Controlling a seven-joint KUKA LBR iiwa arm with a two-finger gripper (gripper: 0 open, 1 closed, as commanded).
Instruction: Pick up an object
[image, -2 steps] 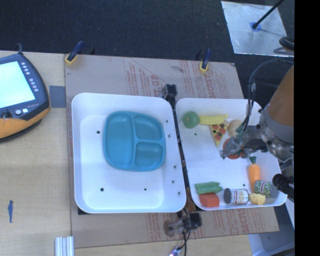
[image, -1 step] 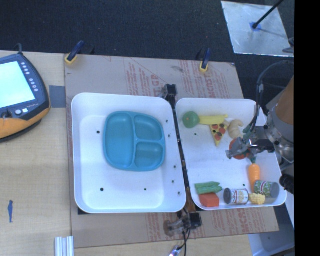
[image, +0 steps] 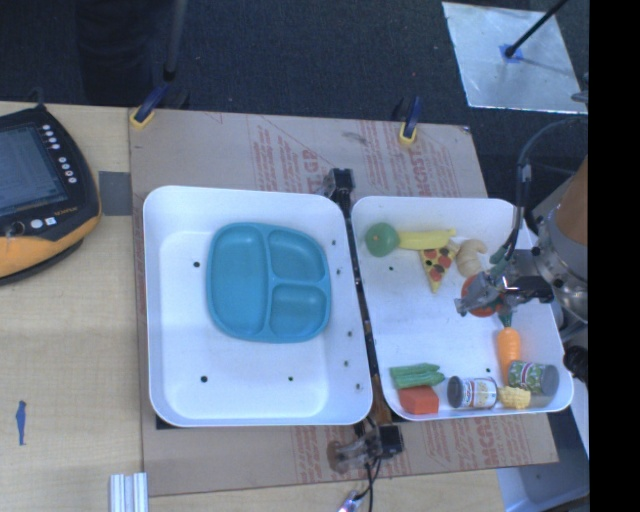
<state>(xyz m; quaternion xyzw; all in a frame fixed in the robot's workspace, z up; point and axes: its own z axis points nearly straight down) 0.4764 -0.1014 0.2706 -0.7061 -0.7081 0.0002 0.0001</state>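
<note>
Here, red lettering is running across the brown cardboard sheet (image: 300, 150) under the bins, too small to read, and the cans' labels are too blurred to make out. The gripper (image: 487, 292) is hanging low over the right bin (image: 420, 330), near its right side, over a small red thing (image: 483, 308) that is mostly hidden beneath it; how it stands I cannot tell, nor whether it has hold of anything. Nearby are lying a pizza slice (image: 435, 267), a green ball (image: 381, 239), a yellow banana (image: 427, 239) and a carrot (image: 509, 347). Two cans (image: 472, 392) are lying along the front edge. A blue divided plate (image: 268, 281) is sitting in the left bin (image: 175, 330)
</note>
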